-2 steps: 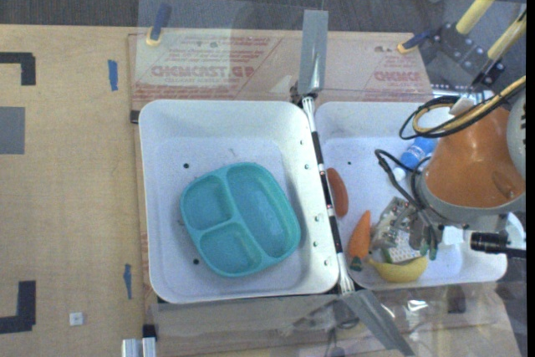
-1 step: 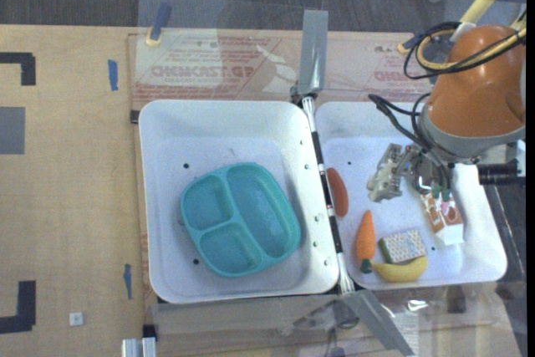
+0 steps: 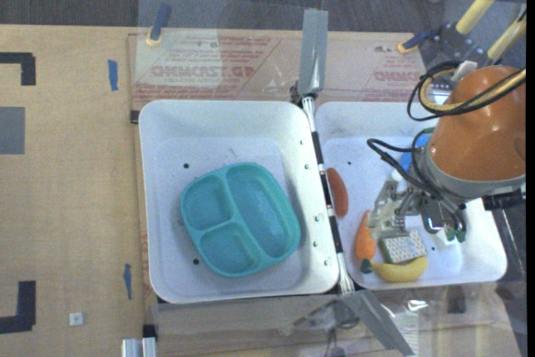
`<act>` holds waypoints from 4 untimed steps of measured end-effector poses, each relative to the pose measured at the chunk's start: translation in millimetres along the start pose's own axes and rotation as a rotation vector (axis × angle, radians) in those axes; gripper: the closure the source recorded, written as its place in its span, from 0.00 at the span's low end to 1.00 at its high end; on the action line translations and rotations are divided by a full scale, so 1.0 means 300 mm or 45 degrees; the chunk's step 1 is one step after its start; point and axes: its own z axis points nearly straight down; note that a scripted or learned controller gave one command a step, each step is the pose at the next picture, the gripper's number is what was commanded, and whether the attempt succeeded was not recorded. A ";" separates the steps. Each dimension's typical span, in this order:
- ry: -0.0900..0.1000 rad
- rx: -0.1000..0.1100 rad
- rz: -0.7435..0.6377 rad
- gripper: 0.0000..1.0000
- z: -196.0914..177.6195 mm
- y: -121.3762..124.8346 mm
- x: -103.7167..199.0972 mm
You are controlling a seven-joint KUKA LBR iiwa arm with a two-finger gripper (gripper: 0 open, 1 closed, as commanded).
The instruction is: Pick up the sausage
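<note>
- In the left bin point(image 3: 159, 146) we see a teal divided plate point(image 3: 241, 218).
- The sausage point(image 3: 338, 190) lies in the right bin point(image 3: 351, 125), close to its left wall.
- Right of it sit a carrot point(image 3: 364, 237) and a banana point(image 3: 399, 268).
- The gripper point(image 3: 393, 217) hangs over those; whether its claw is spread or pressed together, we cannot tell.

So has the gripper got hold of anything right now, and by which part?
Nothing visibly held. The gripper hovers in the right bin above the banana and carrot; the sausage lies apart by the divider.
</note>
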 end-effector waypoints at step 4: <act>-0.008 0.001 -0.913 1.00 -0.151 0.075 -0.181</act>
